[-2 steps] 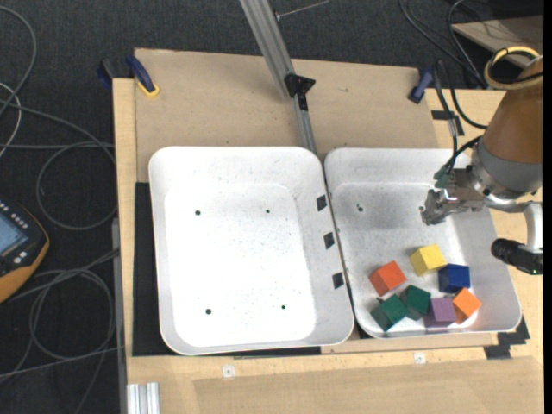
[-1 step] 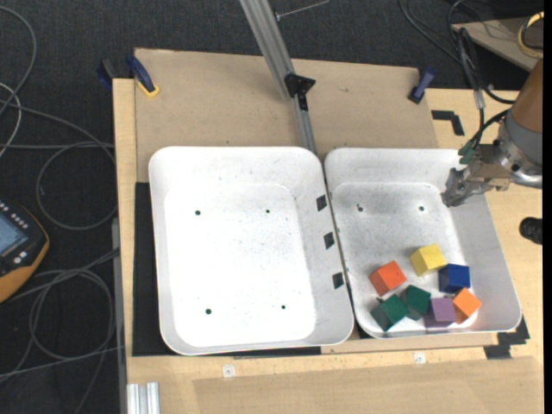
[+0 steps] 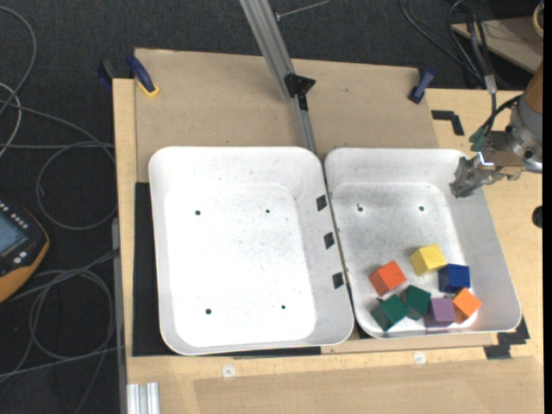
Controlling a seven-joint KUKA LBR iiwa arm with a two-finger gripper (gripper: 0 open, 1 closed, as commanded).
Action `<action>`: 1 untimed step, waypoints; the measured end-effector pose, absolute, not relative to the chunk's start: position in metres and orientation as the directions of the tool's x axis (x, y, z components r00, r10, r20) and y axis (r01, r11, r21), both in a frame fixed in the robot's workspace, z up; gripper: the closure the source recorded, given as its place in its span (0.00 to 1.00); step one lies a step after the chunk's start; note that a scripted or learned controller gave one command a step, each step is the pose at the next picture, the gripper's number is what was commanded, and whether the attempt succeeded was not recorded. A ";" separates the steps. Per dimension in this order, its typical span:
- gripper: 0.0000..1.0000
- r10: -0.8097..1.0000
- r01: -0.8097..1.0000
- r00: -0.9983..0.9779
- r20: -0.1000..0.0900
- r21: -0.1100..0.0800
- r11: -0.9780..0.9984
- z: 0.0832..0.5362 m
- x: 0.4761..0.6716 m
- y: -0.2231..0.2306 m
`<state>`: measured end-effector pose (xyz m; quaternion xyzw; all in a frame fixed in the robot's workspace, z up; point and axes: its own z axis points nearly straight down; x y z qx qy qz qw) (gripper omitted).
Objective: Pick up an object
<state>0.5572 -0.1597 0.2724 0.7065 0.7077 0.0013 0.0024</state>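
Above right bin's (image 3: 483, 231) far-right rim, hand (image 3: 470, 179) hovers.

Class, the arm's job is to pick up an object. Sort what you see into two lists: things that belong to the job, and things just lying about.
Belongs to the job:
gripper
right bin
orange block
yellow block
blue block
green blocks
purple block

Just lying about:
left bin
blue clamps
floor cables
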 end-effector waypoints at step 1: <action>1.00 1.000 1.000 -0.005 0.002 -0.001 0.005 0.263 0.557 -0.115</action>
